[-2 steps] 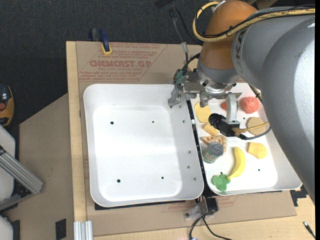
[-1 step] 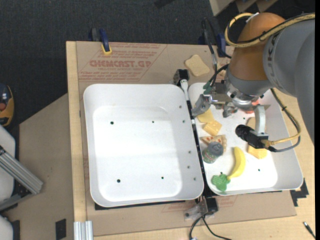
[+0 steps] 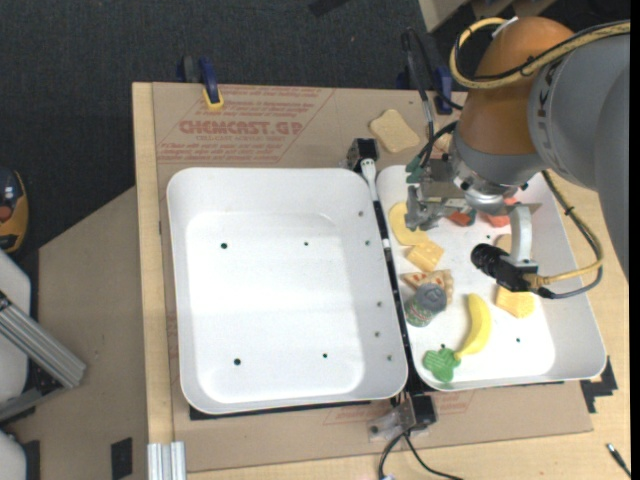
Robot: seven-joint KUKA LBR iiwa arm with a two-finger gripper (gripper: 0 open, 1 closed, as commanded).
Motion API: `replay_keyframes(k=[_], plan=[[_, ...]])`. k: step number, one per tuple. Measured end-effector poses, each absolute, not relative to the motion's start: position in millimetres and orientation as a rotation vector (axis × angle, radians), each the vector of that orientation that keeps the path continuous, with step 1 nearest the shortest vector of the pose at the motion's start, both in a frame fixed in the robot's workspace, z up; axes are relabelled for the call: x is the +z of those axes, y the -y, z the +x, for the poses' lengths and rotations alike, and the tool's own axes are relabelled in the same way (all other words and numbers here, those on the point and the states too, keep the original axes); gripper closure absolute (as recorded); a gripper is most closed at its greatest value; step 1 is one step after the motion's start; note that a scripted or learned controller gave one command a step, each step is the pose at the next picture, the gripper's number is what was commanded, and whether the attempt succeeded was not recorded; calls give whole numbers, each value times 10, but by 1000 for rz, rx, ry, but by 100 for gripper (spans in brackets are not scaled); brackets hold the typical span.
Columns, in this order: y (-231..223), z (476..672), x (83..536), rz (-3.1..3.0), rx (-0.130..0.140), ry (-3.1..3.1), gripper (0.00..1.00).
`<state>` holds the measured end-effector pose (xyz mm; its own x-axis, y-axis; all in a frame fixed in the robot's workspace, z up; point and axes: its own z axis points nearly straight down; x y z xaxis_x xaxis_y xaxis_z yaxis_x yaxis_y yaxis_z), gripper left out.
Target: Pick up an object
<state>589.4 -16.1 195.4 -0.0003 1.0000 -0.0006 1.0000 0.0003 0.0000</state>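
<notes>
Over the right bin (image 3: 570,358), the gripper (image 3: 428,208) hangs low above a yellow piece (image 3: 403,224), likely lined up to grab it. I cannot tell how its hand is set. A banana (image 3: 477,325) lies nearby.

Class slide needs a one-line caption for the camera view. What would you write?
KUKA arm's gripper hangs low over the right bin of toy food, near a banana; left bin alongside.

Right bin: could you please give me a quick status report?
Gripper low over right bin, upper left corner. Nothing seen held. Banana, broccoli, cheese wedges lie loose nearby.
</notes>
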Motion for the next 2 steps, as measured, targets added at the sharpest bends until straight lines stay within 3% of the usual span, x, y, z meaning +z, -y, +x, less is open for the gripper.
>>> replay_keyframes(k=[1, 2], plan=[[-312, 6544, 1844, 2213, 6, -2224, 100], [-1404, 6673, 2290, 2208, 11, -2229, 100]])
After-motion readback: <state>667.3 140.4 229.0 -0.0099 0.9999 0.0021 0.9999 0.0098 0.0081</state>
